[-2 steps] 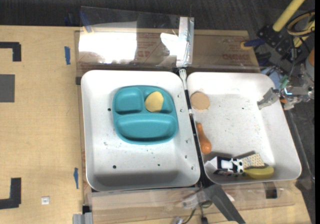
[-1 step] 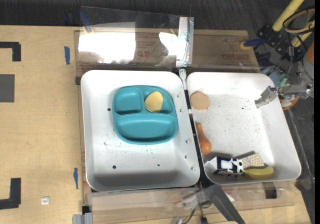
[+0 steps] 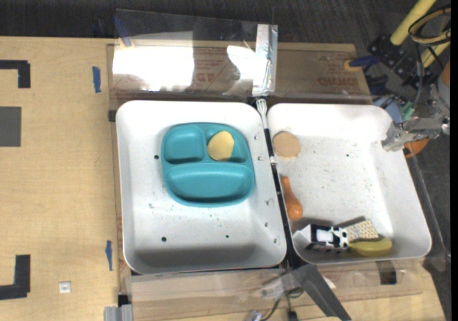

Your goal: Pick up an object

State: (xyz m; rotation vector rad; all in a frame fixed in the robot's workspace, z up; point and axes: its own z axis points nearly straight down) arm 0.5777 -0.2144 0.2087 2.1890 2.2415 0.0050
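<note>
The gripper (image 3: 415, 126) sits at the right bin's (image 3: 358, 162) three o'clock rim; its finger state cannot be told. A carrot (image 3: 291, 198) lies at nine o'clock inside.

Faint reddish print on the cardboard (image 3: 315, 73) behind the bins is too blurred to read.

A robotics lab: 2 white bins (image 3: 136, 123) on a taped cardboard bench (image 3: 57, 169), cables (image 3: 422, 26) nearby.
</note>
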